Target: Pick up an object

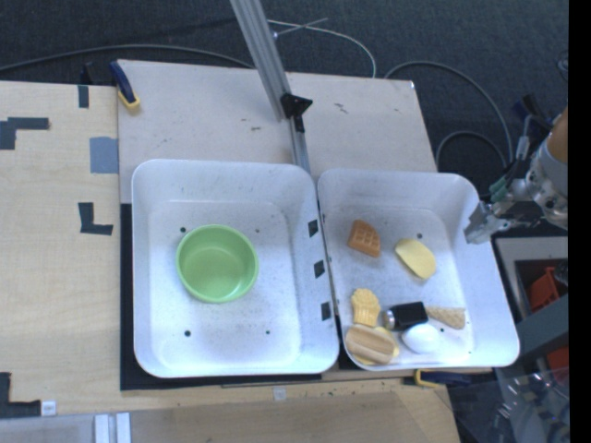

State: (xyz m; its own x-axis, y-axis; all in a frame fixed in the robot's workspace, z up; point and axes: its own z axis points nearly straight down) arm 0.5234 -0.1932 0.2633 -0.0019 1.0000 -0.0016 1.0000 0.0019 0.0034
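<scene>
Green bowl (218,263) in left bin (152,192), toy foods in right bin (452,192), arm at right edge

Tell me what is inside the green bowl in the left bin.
The green bowl sits in the left bin with nothing showing inside it: its plain green bottom is in view. Its near wall hides a thin strip of the inside.

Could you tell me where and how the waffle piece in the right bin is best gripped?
Grip the waffle piece across its two side edges, coming straight down. It lies flat and apart from the other foods, so the hand probably has room around it.
</scene>
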